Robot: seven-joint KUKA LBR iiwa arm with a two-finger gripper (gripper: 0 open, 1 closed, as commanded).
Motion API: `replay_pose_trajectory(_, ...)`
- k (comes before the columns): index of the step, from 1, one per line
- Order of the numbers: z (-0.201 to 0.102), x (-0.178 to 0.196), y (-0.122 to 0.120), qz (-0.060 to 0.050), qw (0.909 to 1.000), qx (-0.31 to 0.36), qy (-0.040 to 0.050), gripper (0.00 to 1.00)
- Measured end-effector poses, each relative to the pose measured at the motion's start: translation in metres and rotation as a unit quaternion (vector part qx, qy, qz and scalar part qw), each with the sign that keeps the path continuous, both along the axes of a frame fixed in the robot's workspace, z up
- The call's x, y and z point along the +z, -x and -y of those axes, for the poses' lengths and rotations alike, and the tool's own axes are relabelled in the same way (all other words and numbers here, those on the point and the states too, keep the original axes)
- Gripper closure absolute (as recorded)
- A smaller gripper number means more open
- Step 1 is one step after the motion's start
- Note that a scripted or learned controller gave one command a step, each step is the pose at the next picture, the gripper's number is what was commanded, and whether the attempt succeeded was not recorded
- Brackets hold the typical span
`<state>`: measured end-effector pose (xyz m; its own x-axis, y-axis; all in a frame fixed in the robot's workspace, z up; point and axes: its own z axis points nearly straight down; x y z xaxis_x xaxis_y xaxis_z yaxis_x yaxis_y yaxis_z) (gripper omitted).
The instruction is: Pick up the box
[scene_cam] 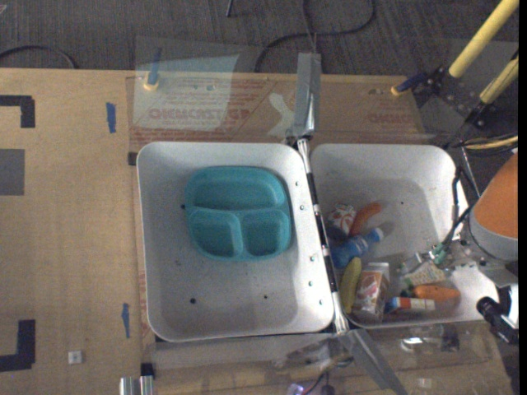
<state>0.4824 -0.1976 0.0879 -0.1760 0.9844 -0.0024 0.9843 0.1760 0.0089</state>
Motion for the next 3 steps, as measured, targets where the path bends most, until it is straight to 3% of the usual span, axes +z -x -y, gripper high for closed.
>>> replay_pose_trajectory(1,0.003,0.01,0.0,0.002,1.0,-0.003,0.001,1.0)
replay_pose_trajectory(2,-0.041,0.097,0.002,-0.004,0.9997,0.026,0.0,1.0)
replay_pose_trajectory(3,-0.089,0.134,-0.062,-0.003,0.9988,0.05,0.0,1.0)
